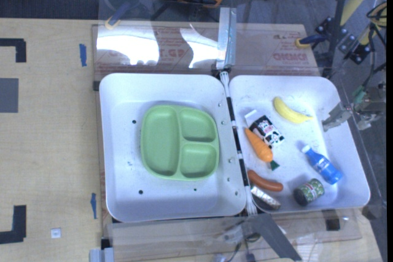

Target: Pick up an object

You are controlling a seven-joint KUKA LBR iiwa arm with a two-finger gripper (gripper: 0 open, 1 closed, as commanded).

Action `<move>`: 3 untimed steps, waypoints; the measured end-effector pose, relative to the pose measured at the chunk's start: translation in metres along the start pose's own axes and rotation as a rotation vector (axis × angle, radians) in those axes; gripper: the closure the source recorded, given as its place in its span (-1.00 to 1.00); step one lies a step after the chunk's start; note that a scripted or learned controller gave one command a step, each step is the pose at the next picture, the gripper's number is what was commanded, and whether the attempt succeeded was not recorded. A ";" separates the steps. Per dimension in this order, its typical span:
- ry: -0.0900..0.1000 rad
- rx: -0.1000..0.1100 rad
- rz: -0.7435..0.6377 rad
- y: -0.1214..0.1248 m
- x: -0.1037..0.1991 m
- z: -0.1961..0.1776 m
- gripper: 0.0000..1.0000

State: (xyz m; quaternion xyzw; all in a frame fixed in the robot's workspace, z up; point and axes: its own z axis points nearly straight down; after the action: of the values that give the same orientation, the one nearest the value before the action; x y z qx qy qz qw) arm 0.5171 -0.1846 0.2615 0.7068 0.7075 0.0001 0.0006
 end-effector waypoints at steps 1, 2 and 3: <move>0.000 -0.001 0.015 0.078 0.038 0.061 -1.00; 0.000 -0.001 -0.017 0.127 0.038 0.164 -1.00; -0.002 -0.004 -0.021 0.129 0.039 0.153 1.00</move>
State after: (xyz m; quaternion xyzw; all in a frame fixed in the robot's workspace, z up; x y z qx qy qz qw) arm 0.6460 -0.1454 0.1081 0.6994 0.7148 0.0011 0.0027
